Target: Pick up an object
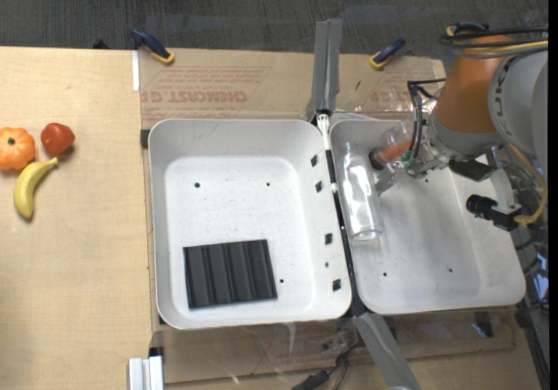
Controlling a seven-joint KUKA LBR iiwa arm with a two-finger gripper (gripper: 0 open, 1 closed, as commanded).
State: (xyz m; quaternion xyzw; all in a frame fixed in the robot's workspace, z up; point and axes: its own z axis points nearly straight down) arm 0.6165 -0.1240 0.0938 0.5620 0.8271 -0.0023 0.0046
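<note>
Field notes, remote station. Overhead camera looks down on both shallow white plastic bins. The left bin (166, 205) holds one thing, a dark grey ribbed rectangular block (230, 273), lying flat near its front edge. The right bin (488, 283) holds a clear plastic bottle-like cylinder (360, 199) lying on its side along the bin's left wall, close to the divider. Just beside its upper end sits a small reddish-orange object (391, 153); it is too blurred for me to name.

The grey arm with its orange band (475, 100) reaches in from the right and hangs over the back of the right bin. The two-finger gripper (403, 161) sits low near the reddish object and the top of the clear cylinder. The tooling there is a tangle of dark and translucent parts, so I cannot tell how the end effector stands, nor whether anything sits in it. I will not log a grasp.

Off the bins, on the pale wooden bench (70, 292) at far left, lie a yellow banana (29, 188), an orange round fruit (15, 149) and a red round fruit (57, 139), touching or nearly so. They are well apart from the arm.

My read on progress: the approach looks done, with the tool down among the right bin's contents. Nothing appears lifted; the cylinder rests on the bin floor. What is left, as I judge it, is a confirmed closure on one object and a clean raise out of the bin.
</note>
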